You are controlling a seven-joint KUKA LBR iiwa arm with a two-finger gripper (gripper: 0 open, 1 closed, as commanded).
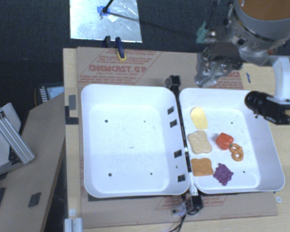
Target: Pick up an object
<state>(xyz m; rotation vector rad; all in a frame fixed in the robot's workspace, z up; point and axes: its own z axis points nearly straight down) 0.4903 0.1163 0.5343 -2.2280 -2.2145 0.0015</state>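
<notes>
Six small toy foods lie in the right bin (261,144), all in its left half. A pale yellow piece (198,117) sits highest in the frame. Just below it lies a tan slice of toast (199,141). Below that one is a darker orange-brown slice (202,166). To the right of the brown slice, and very near it, is a bunch of purple grapes (223,173). Above the grapes is a small brown pretzel (236,152). A red piece (224,140) sits just up and left of the pretzel, almost touching it.

The gripper (213,71) hangs at the upper right of the frame, above the cardboard (121,66) and past the top edge of the right bin. It is well apart from the toy foods. It looks grey and blurry, and I cannot tell how it is set or see any toy in it.

The left bin (130,139) sits beside the right bin in the middle of the frame. A row of dark clips (176,124) runs between the two bins. A shiny silver sheet (104,13) lies at the top of the frame.
</notes>
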